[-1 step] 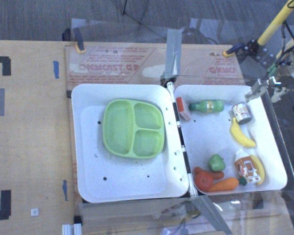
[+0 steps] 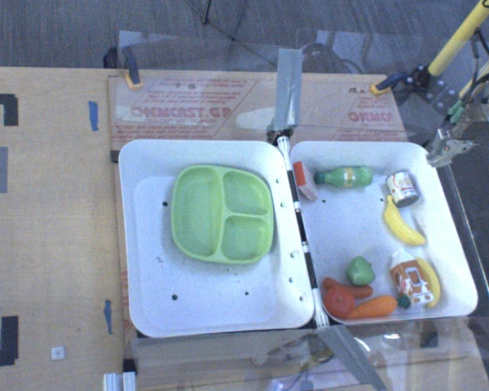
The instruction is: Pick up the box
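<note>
Gripper (image 2: 445, 142): up at the far right corner of the right bin (image 2: 464, 255), hanging over the rim, nothing seen in its grasp.
Grip state: cannot tell, open or closed; too small and cluttered up there to call.
Small red box (image 2: 303, 182): in the right bin, tight against its left wall near the far end, lying flat, red and white, well apart from the gripper.
Orange carton (image 2: 408, 280): the other boxy item, near right part of the same bin, lying flat with a printed face up.
Green bottle (image 2: 344, 177): on its side just right of the small red box, cap end toward the box.
Can (image 2: 402, 188): far right area of the bin, tipped, the nearest item to the gripper.
Banana (image 2: 403, 222): just below the can, curving toward the near side.
Yellow piece (image 2: 429, 277): touching the orange carton's right edge.
Green fruit (image 2: 359, 271): mid-bin, near side, just above the red items.
Red vegetable (image 2: 339, 300): near left corner of the right bin.
Carrot (image 2: 376, 306): along the near wall, touching the red vegetable.
Left bin (image 2: 147, 292): side by side with the right one, rims meeting in the middle.
Green plate (image 2: 222, 214): three compartments, sitting in the far half of the left bin.
</note>
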`<state>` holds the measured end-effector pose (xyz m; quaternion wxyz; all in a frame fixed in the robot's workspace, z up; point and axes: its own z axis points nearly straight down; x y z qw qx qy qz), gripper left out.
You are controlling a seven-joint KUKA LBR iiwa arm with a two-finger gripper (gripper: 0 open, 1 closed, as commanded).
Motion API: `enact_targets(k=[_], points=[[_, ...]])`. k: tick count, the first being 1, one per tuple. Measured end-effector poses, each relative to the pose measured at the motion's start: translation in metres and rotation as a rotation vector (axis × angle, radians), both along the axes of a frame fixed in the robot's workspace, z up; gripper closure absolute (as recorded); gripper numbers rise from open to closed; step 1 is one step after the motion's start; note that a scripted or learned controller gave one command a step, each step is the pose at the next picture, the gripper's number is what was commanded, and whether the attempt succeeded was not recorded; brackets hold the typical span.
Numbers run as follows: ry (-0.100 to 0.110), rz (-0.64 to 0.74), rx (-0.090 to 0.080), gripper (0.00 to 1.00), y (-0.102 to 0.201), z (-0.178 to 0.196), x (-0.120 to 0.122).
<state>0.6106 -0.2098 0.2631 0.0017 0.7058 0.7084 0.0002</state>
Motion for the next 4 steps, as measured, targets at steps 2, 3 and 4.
enact_targets(k=[2, 3, 4], points=[[0.003, -0.002, 0.002, 1.00, 0.073, -0.067, 0.046], [0.005, -0.017, 0.003, 1.00, 0.111, 0.029, -0.092], [0.001, -0.289, 0.001, 1.00, 0.131, 0.164, -0.087]])
